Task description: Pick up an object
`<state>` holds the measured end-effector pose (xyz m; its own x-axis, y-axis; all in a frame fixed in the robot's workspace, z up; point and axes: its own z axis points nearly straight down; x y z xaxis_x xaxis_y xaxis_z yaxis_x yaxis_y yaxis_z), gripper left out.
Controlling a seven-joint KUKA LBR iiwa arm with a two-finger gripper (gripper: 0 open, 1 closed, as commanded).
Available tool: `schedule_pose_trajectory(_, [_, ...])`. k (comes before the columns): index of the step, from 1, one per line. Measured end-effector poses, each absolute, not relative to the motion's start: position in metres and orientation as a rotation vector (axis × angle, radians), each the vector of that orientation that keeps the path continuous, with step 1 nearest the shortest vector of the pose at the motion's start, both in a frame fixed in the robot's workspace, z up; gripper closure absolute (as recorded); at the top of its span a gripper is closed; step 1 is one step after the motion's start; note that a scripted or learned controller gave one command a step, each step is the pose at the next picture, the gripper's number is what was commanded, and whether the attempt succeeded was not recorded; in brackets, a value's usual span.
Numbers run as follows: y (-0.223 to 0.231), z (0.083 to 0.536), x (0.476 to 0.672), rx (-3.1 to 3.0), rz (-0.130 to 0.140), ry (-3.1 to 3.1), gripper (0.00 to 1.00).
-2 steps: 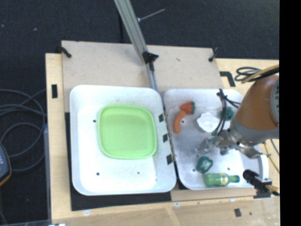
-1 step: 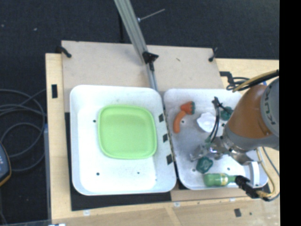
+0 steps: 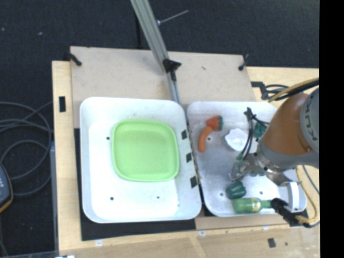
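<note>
target: dark green object (image 3: 235, 189), right bin (image 3: 215, 160)
gripper (image 3: 241, 171): just above it, target toward near edge
jaws: cannot tell

Plate (image 3: 145, 150) in left bin (image 3: 94, 160); carrot (image 3: 207, 133), bottle (image 3: 247, 204) in right bin (image 3: 215, 168).

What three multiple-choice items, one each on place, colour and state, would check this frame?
1. Where does the light green square plastic plate lie?
A. left bin
B. right bin
C. on the bench

2. What colour is the carrot-shaped toy's body?
A. blue
B. orange
C. yellow

3. How does the green bottle rest?
A. upright
B. on its side
C. on the plate

Key: 1 A, the plate sits in the left white bin. 2 B, the toy is orange with a green tip. 3 B, the bottle lies flat along the right bin's near wall.
</note>
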<state>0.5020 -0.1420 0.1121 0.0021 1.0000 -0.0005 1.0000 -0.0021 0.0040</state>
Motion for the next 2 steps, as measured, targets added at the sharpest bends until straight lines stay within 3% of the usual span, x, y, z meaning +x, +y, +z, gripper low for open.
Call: schedule_pose_trajectory(2, [-0.152, 0.213, 0.504, 2.219, 0.004, 2.218, 1.0])
